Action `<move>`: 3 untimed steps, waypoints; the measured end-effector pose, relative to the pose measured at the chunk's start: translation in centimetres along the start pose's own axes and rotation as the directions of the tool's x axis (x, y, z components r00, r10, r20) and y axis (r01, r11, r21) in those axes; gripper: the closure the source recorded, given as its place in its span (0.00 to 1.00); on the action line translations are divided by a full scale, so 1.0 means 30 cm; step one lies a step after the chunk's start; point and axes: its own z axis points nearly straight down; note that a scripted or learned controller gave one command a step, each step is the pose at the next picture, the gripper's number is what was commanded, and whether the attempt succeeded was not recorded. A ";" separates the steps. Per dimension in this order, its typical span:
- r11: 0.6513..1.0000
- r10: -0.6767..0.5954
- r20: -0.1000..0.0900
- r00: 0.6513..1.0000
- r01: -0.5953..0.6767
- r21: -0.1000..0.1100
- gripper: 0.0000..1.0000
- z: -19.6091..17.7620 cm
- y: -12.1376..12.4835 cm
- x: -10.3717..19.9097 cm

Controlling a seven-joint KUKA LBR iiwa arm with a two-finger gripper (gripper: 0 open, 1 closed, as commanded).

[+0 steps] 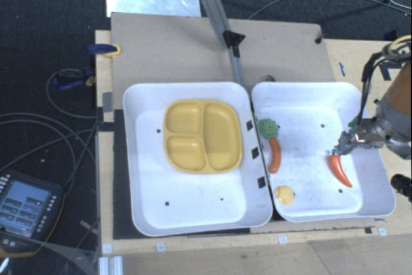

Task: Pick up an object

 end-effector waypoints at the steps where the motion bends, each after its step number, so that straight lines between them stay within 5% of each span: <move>1: 1.000 0.000 -0.002 1.000 0.000 0.005 1.00 -0.036 0.005 0.000; 3: 1.000 -0.005 -0.005 1.000 0.005 0.006 1.00 -0.076 0.064 0.327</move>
